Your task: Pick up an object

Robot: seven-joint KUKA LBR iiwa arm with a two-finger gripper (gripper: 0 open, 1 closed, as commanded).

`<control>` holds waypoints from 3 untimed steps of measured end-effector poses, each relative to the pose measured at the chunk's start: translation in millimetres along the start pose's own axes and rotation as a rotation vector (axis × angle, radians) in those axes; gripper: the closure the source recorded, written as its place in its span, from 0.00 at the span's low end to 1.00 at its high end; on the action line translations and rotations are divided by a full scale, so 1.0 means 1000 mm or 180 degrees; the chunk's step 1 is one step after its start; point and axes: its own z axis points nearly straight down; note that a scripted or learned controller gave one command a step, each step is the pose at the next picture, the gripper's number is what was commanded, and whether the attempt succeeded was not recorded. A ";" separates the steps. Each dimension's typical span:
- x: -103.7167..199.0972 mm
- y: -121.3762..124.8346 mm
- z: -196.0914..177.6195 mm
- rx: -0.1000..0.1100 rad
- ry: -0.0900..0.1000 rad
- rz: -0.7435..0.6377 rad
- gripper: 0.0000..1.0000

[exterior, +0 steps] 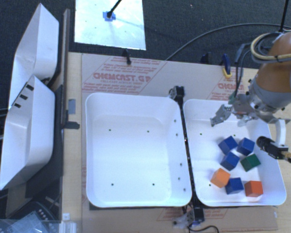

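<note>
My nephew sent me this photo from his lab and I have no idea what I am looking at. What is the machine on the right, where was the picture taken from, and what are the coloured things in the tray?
The picture comes from a single camera fixed above a bench, looking down at a slant. The grey and orange machine on the right is a robot arm. Its grasping part, the end effector, hangs over the right bin, above and to the left of the blocks, with nothing visible between its fingers. Two shallow white bins sit side by side on the bench. The left bin shows bare white floor. In the right bin lie small cubes: four blue blocks, a green block, an orange block and a red-orange block. The arm's job is to pick one up, and none has been lifted yet.
</note>
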 end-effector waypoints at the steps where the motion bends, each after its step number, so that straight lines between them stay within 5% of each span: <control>1: -0.063 -0.015 0.109 -0.0013 -0.0001 -0.0005 0.00; 3: -0.055 -0.018 0.133 -0.0003 0.0000 -0.0001 0.00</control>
